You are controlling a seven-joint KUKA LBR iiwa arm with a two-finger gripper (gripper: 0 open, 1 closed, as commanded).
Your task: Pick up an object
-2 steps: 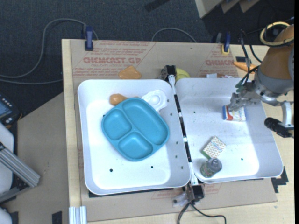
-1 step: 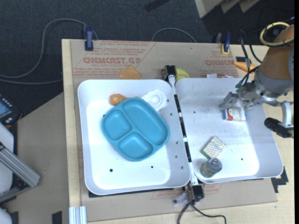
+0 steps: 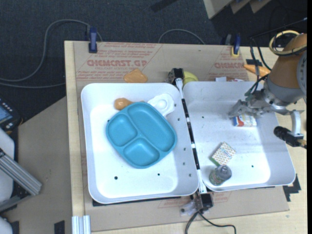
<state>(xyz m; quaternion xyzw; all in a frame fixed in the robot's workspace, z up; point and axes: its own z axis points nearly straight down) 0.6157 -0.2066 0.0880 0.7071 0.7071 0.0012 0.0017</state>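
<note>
The gripper [image 3: 245, 112] sits low over the far part of the right bin [image 3: 273, 174], right above a small white packet with red and blue markings [image 3: 245, 121]; whether its fingers are spread or closed on anything cannot be told from this slanted view. The grey arm [image 3: 285, 79] comes in from the right edge.

The packet lies flat on the bin floor, partly covered by the gripper, its long side running roughly left to right. Nearer in the same bin lies a small patterned pad [image 3: 223, 153], turned diagonally like a diamond, and just nearer than that, against the near rim, a small grey rounded object [image 3: 220, 175] (what it is stays unclear).

The left bin [image 3: 97, 174] holds a blue divided tray [image 3: 141, 134], three compartments, set diagonally with its long axis running from far right to near left. A white cup-like piece [image 3: 161, 103] touches its far right corner, and an orange lump [image 3: 122, 103] sits just beyond its far left edge.
</note>
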